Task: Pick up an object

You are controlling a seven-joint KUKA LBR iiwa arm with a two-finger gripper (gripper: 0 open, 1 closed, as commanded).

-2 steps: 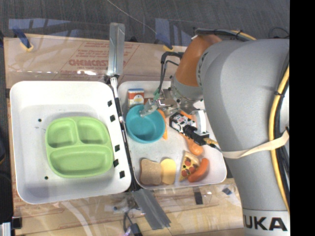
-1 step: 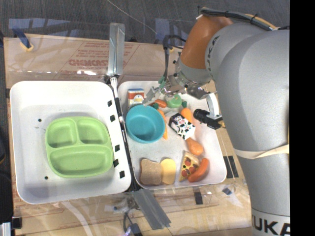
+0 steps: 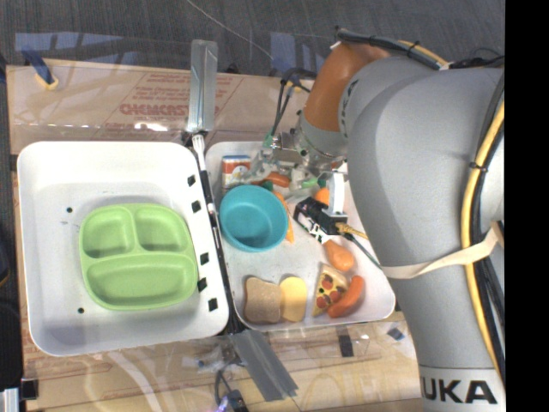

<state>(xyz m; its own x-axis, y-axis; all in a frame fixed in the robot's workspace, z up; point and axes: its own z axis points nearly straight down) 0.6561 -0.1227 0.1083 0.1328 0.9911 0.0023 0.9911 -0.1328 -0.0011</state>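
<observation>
Bulky grey arm point(image 3: 412, 170), orange wrist band point(image 3: 339, 88), black cables, dark "UKA" lettering point(image 3: 459, 391).

Dark grey carpet floor point(image 3: 103, 3); brown cardboard-covered bench top point(image 3: 111, 101); even light

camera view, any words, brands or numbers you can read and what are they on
"UKA": white letters on the grey arm base, cut off at the left, probably part of KUKA.
Red print on the cardboard sheet behind the bins: blurred and seemingly upside down, not readable.
Small carton at the back of the right bin: printing too small to read.
Green divided plate and blue bowl: no lettering visible.
</observation>
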